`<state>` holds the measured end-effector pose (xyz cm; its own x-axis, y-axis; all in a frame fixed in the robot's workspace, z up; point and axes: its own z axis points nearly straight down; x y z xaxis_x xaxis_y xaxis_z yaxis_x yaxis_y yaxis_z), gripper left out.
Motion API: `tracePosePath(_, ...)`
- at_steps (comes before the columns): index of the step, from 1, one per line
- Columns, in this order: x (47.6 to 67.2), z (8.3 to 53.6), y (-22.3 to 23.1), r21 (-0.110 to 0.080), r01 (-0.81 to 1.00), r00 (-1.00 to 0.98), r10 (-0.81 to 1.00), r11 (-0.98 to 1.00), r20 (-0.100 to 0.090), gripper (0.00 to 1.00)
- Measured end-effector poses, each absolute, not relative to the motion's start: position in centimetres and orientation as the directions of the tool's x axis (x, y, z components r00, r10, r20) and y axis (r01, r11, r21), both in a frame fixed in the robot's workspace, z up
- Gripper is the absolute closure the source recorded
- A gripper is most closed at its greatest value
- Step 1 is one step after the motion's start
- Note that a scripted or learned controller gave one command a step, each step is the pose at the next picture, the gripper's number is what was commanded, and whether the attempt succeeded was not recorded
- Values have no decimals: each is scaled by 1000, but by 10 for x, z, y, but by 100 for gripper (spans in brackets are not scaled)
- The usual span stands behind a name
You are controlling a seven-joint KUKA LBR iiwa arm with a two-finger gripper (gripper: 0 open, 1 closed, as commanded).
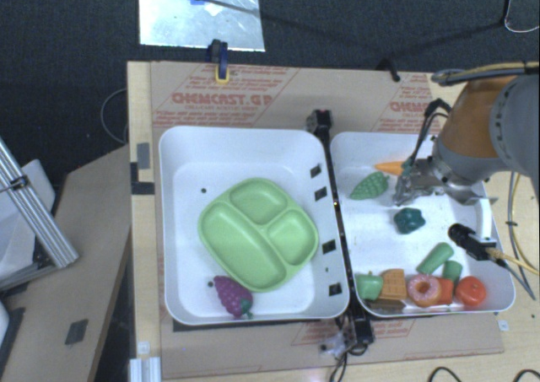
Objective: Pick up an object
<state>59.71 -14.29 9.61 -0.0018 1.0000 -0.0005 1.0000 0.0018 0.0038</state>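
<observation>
Sitting in the left bin point(181, 228), a green divided plate point(258, 234) lies near the middle, with purple grapes point(232, 295) just below it by the front wall. In the right bin point(494, 292), a green leafy piece point(369, 185) lies near the top left, an orange carrot point(389, 167) just above it. The gripper point(411, 187) hangs low just right of the leafy piece and above a dark teal lump point(409, 220); whether its claw is open or closed cannot be told, and nothing shows between its tips. Along the front wall sit a green half-round point(369, 286), a tan block point(392, 283), a pink donut point(421, 289), a green pod point(435, 258) and a red tomato point(471, 290).
</observation>
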Motion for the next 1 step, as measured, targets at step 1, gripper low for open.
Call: tracePosePath(1,591,144,-147,6,1000,0,1000,0,-1,100)
